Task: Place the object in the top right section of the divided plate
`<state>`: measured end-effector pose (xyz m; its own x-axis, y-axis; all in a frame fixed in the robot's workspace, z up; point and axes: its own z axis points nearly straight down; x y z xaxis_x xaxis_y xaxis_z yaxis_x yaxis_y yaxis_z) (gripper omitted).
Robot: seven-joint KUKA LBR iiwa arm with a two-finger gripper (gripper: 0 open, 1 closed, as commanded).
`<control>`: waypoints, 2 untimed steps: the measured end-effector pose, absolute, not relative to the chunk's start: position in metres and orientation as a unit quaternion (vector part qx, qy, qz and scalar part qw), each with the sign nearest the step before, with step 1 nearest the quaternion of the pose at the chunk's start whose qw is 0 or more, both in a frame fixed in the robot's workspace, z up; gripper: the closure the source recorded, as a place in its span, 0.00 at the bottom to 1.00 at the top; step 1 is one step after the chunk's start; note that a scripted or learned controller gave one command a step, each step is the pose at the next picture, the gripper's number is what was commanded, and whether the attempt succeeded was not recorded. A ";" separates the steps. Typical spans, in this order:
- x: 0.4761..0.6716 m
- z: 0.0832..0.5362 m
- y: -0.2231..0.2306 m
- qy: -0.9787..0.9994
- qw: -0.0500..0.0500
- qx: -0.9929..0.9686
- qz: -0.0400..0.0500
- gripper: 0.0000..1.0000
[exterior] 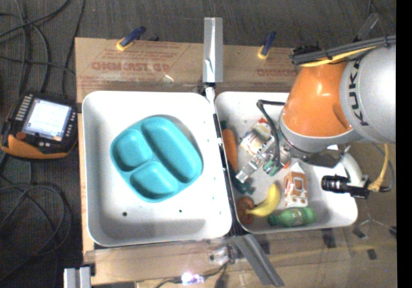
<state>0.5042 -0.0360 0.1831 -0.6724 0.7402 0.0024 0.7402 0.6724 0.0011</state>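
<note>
The teal divided plate lies tilted in the middle of the left bin, and all three of its sections hold nothing. My gripper hangs low in the right bin, below the arm's orange band. It is over the clutter at the bin's left side, just right of an orange carrot and above a yellow banana. Whether anything is between its jaws is hidden by the wrist and the clutter.
The right bin also holds a small orange and white carton, a green bottle, a brown item and a pale packet. A teach pendant lies left of the bench. A metal bar stands behind the divider.
</note>
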 end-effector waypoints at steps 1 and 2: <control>0.485 0.255 -0.051 -0.940 0.000 -0.340 0.000 1.00; 0.492 0.216 0.008 -0.960 0.001 -0.280 0.000 1.00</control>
